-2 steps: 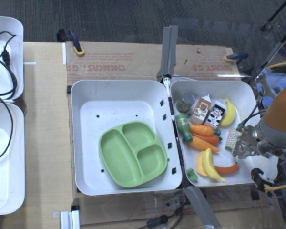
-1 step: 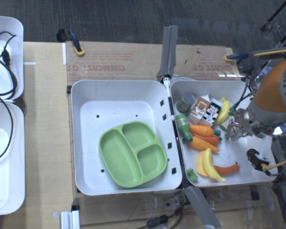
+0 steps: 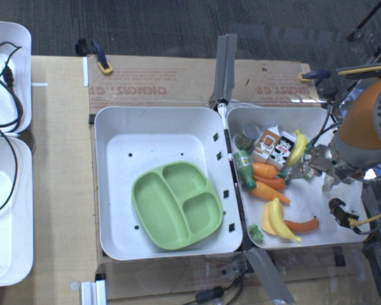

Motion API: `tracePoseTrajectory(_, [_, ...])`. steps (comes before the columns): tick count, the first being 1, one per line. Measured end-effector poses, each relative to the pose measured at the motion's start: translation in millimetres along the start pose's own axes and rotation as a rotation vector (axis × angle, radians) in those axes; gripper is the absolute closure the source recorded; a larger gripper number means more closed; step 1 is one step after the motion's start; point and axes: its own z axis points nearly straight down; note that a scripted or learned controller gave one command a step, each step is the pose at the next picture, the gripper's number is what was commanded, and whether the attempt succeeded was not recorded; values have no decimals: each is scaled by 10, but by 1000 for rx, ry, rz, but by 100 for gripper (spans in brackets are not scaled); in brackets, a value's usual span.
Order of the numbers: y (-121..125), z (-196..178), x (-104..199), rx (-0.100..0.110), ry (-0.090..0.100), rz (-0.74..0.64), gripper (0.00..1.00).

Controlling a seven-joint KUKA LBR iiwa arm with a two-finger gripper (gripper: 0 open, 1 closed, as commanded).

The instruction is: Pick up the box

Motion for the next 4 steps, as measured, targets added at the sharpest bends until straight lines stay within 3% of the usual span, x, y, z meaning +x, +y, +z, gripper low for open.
tracePoseTrajectory(1, [918, -15, 57, 1, 12, -43, 0])
tracePoseTrajectory(2, [925, -116, 27, -3, 3, -45, 100])
tracePoseTrajectory(3, [922, -111, 69, -2, 9, -49, 0])
tracePoseTrajectory(4, [362, -2, -60, 2, 2, -47, 0])
